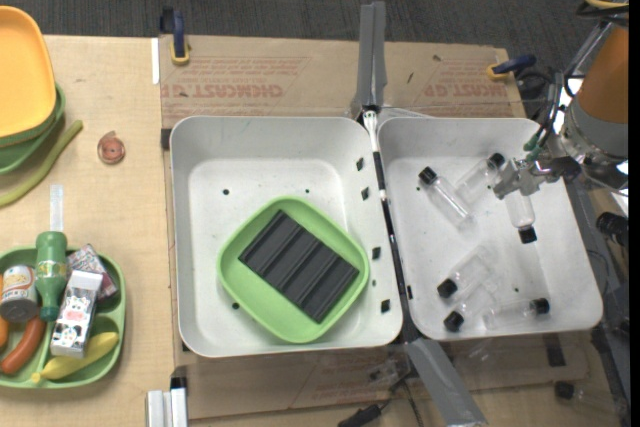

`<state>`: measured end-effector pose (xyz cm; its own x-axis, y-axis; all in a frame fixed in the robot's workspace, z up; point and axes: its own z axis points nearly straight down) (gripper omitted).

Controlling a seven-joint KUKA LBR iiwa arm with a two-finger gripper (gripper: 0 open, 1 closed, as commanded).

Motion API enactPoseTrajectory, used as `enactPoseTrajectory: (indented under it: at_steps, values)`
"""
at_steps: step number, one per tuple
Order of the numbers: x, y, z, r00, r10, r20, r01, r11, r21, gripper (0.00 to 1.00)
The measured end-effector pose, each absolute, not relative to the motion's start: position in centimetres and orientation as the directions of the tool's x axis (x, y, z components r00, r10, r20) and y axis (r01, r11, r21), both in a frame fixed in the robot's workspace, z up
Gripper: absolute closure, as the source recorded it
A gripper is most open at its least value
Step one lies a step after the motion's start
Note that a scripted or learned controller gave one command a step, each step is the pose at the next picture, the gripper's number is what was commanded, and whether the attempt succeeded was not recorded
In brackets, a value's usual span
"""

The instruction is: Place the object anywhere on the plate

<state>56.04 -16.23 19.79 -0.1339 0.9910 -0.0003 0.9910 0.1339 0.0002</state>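
The arm (603,85) comes in from the right edge of the bench, its orange band showing above the wrist, and bends down and leftward over the far right part of the right-hand bin (560,310). The gripper (522,177) hangs low there, pointing toward the bin's middle. A clear vial with a black cap (523,218) sits right under its tip, cap end toward the near side, but from here I cannot tell whether the vial is between the fingers or lying on the bin floor, nor whether the pincer is open or closed.

More clear vials lie scattered in the same bin: one slanted at the far left (441,192), one just left of the gripper (484,171), and a loose group along the near side (487,299), their black caps standing out against the white.

The left-hand bin (200,215) holds the green plate (240,290), tilted a little and set toward the near side, with a dark ribbed slab (299,264) lying across its centre. The plate is well apart from the gripper, with the wall between the bins in between.

Off to the left on the wooden table, a green tray of toy food (95,365) sits near, and an orange dish (22,70) sits far.
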Motion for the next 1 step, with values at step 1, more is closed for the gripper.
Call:
enactPoseTrajectory:
  at_steps: [1]
  values:
    - [56.04,-16.24,19.79,-0.134,0.991,0.000,0.991,0.134,0.000,0.00]
